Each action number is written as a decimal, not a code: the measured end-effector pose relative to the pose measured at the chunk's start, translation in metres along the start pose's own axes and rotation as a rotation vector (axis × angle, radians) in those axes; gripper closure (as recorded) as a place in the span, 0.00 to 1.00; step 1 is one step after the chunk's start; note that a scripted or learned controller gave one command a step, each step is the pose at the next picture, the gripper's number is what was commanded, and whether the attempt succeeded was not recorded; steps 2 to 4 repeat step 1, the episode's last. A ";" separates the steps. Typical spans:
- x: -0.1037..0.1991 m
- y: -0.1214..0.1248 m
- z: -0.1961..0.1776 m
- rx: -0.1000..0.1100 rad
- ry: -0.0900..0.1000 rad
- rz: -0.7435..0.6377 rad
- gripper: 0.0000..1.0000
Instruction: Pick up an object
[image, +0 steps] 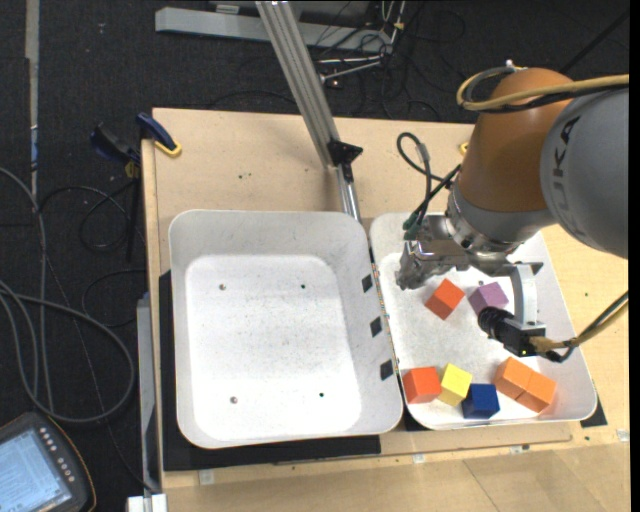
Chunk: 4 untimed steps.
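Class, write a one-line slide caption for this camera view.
Robot arm reaches over the right bin of coloured blocks, beside the left bin.

The arm's wrist (520, 170) covered the far end of the right bin (580, 385) (its upper rim could not be seen). The gripper (415, 268) sat dark and crowded under the wrist. A tablet screen (30, 465) was cut off at the bottom-left corner.

Grey letters, seemingly "KUKA", run along the arm's grey casing (590, 150) at the upper right, seen at a slant and partly cut off; no other text, number or label can be read
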<state>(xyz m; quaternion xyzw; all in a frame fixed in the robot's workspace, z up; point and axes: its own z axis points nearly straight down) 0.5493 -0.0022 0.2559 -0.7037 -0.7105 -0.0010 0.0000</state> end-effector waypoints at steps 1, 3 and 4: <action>0.053 0.014 0.010 0.001 -0.001 0.001 1.00; 0.053 0.014 0.010 0.001 -0.001 0.001 1.00; 0.053 0.014 0.010 0.001 -0.001 0.001 1.00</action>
